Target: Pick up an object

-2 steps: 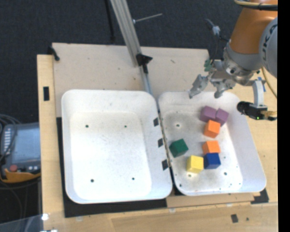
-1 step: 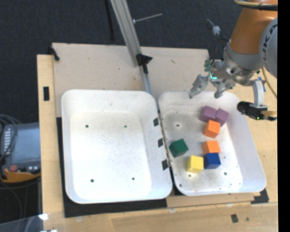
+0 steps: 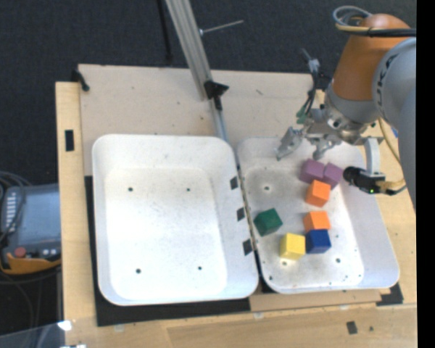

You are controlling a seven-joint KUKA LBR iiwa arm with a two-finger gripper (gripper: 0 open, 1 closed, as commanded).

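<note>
The right bin (image 3: 373, 256) holds several small blocks: two purple ones (image 3: 321, 172) side by side, an orange block (image 3: 319, 192) just below them, another orange block (image 3: 317, 220), a blue block (image 3: 319, 241), a yellow block (image 3: 292, 246) and a green block (image 3: 267, 221). My gripper (image 3: 304, 148) hangs over the far end of this bin, just above and left of the purple blocks. It is open, its two fingers spread apart with nothing between them.
The left bin (image 3: 167, 216) sits beside the right one. A slanted aluminium post (image 3: 192, 42) rises from the bench behind the bins. A grey box with cables (image 3: 29, 220) stands off the bench at the left.
</note>
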